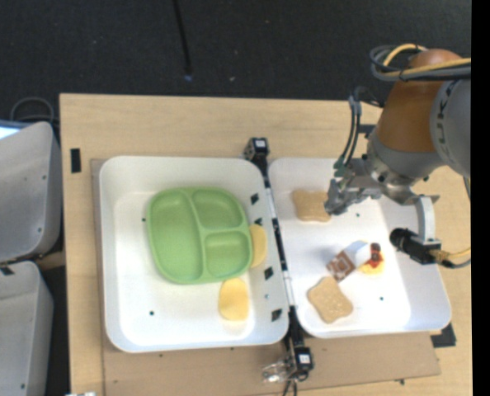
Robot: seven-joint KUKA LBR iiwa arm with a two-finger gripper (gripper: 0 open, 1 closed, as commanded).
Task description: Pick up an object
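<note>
My gripper [337, 204] hangs low over the back of the right bin [410, 304], its tip right beside the right edge of a tan bread-like piece [310, 206]. Nothing shows between the fingers. Nearer the front of the same bin lie a small brown and white piece [342, 264], a white, red and yellow toy [367, 256] and a tan toast slice [330, 299]. In the left bin [129, 304] sits a green divided plate [200, 234], with a yellow piece [258, 244] at its right edge and another yellow piece [234, 299] in front of it.
A ridge with black clips [271, 221] separates the two bins. The wooden bench [80, 122] frames them. Grey padded shapes [14, 196] stand at the far left.
</note>
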